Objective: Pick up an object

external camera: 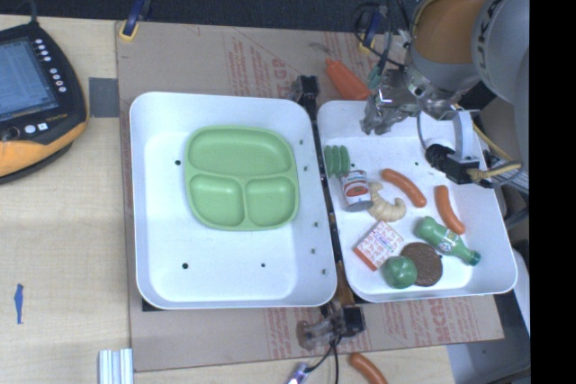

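Note:
The right bin (490,283) holds several toy foods: a green ridged piece (337,160), a small red-and-white can (355,190), a croissant (389,208), two sausages (402,186) (448,209), a green bottle (445,240), a red-and-white packet (379,245), a green ball (399,272) and a brown cookie (423,263). My gripper (385,116) hangs over the bin's far left corner, above and apart from the foods. Nothing shows between its fingers.
The left bin (153,220) bears a green divided plate (241,175). An orange carrot (345,79) lies on the cardboard behind the right bin. A teach pendant (31,99) rests at far left. Another orange piece (369,367) lies below the bins.

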Available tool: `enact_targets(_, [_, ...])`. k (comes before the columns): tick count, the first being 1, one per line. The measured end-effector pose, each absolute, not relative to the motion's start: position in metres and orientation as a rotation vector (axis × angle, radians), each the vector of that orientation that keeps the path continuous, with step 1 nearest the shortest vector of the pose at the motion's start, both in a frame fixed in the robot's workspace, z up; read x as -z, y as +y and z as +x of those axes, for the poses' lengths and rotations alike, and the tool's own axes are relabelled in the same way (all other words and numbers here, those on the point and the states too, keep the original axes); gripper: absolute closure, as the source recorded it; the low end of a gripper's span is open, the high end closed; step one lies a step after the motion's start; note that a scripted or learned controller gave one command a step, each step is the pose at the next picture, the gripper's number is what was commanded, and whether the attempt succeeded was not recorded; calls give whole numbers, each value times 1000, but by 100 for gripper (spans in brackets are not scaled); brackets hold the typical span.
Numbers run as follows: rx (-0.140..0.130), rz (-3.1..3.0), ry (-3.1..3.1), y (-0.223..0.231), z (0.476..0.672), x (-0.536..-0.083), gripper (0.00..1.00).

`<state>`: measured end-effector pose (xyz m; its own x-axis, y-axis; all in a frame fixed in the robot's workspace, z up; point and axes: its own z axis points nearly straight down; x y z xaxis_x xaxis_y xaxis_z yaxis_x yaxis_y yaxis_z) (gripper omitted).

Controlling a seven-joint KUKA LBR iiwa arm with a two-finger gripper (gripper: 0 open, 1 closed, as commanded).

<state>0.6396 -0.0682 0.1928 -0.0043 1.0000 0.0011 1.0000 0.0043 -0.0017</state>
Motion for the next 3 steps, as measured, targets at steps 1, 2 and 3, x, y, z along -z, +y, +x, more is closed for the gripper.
enact_targets(1, [-3,-2215,-2223,-69,639,-192,0])
enact_targets(2, [-9,-2215,-2224,-96,655,-116,0])
enact_targets(3, [5,-2218,-2230,-105,639,-96,0])
